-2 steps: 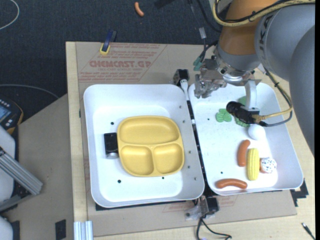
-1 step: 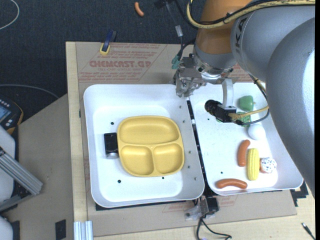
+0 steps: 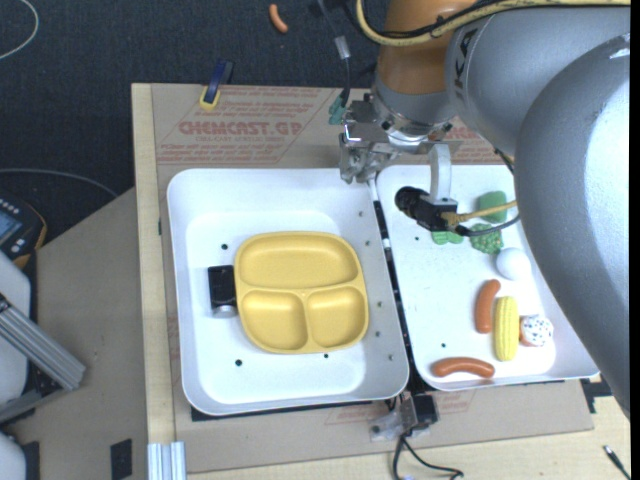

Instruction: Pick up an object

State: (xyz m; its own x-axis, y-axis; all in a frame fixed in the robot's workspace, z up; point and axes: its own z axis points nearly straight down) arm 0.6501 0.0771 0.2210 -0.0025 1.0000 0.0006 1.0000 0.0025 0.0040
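Observation:
My gripper [image 3: 358, 168] hangs over the far rim where the two white bins meet, with nothing visible in it. A yellow divided plate [image 3: 300, 291] lies in the middle of the left bin [image 3: 190, 218], and a small black block [image 3: 221, 288] rests against its left side. In the right bin [image 3: 440, 308] I see a green leafy toy [image 3: 488, 232], a white egg [image 3: 512, 263], an upright sausage [image 3: 486, 305], a yellow corn cob [image 3: 505, 328], a speckled white piece [image 3: 536, 333] and a second sausage [image 3: 462, 368] near the front rim.
The big grey arm covers the right bin's far right part. A blue and yellow clip [image 3: 214, 86] lies on the cardboard behind the left bin. A small orange item [image 3: 278, 17] lies on the dark floor beyond.

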